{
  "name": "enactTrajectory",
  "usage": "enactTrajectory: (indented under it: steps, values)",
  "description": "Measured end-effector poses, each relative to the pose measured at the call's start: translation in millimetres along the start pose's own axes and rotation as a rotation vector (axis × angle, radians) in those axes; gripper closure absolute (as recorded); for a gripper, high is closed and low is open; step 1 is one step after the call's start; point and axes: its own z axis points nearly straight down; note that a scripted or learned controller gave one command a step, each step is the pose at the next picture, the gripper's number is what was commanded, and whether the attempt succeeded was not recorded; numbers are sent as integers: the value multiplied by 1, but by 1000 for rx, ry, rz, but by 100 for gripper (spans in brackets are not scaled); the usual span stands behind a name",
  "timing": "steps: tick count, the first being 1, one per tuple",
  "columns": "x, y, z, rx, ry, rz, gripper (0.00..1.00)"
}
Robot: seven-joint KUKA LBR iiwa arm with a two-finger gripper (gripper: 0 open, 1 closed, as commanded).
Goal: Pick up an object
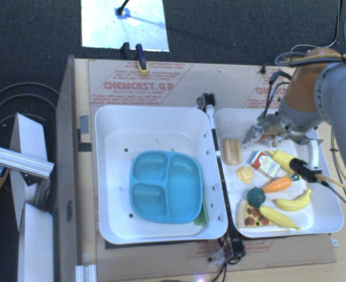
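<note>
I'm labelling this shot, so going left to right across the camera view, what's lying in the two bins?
Blue plate → bread → broccoli → carton → carrot → banana. The other toys overlap these too much to place.

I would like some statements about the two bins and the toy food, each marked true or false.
1. The blue plate lies in the left bin. True.
2. The toy carrot is on the blue plate. False: it lies in the right bin.
3. The banana is in the right bin. True.
4. The tool hangs over the left bin. False: it is over the right bin.
5. The pizza slice sits at the right bin's near edge. True.
</note>
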Motion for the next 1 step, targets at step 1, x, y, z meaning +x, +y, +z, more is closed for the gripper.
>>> enactTrajectory:
  steps: [1]
  values:
    - [-12, 22, -56, -5, 0, 1, 0]
